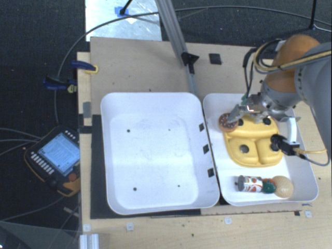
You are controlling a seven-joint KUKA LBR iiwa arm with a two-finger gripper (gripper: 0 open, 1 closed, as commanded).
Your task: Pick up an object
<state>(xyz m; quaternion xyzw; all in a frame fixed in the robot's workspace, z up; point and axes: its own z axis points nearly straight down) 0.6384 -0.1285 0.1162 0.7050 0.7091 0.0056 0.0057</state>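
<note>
The yellow block [253, 141] is lying just under the pincer [236, 115] in the right bin [311, 183], a round brown disc [226, 121] touching its tip; grip state: cannot tell. Reaching step seemingly underway; closing and lifting would be coming next

Right bin [215, 139], contents: large yellow moulded piece [252, 143] lying flat mid-bin, two dark holes on top. Small round reddish-brown disc [226, 121] touching its far-left corner. Near edge: small red-and-white can [249, 183] on its side, green bit [268, 187] beside it, tan egg-shaped object [282, 186] rightmost.
</note>
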